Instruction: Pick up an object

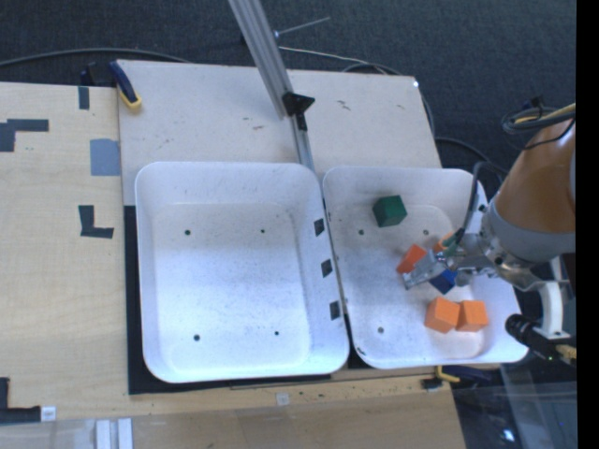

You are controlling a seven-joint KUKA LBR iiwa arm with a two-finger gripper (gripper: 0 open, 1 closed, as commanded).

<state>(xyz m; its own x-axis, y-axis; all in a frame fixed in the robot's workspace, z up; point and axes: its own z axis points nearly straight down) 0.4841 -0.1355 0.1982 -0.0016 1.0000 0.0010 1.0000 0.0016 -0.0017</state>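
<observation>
1. A pale counter (215,110) is seen from above, with dark carpet beyond it along the top of the frame and a wooden panel with grey tape marks at the left.
2. The end effector (432,274) is lowered into the right bin (374,340), right of centre in the frame; whether it is released or clenched cannot be told, since its tip is blurred among the objects.
3. A small orange block (410,258) is seen touching its upper-left side, and a blue object (445,282) lies just under it.
4. Two orange cubes (457,315) are placed side by side just below, near the bin's lower right corner.
5. A green cube (389,210) rests apart, toward the bin's upper middle.
6. The grey arm with its orange band (543,181) enters from the right edge.
7. The left bin (154,279) is set beside the right one, their rims touching.
8. A slanted metal rail (267,54) runs from the top centre down to the bins' junction.
9. A yellow-and-blue tool (124,85) lies at the counter's upper left.
</observation>
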